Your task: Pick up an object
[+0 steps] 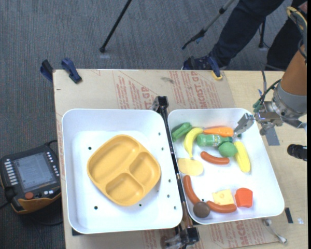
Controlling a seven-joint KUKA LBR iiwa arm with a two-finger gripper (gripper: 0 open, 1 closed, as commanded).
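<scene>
The gripper [247, 122] hangs over the far right part of the right bin [276, 188], just right of the carrot [218, 131] — whether it is released or clenched, I cannot tell. Toy food lies below it in that bin: a green ball [227, 149], two bananas [191, 140] [242, 156], sausages [214, 158], a cheese wedge [223, 196] and an orange block [243, 197] at the near side. The left bin [71, 139] holds a yellow divided plate [124, 169].
</scene>
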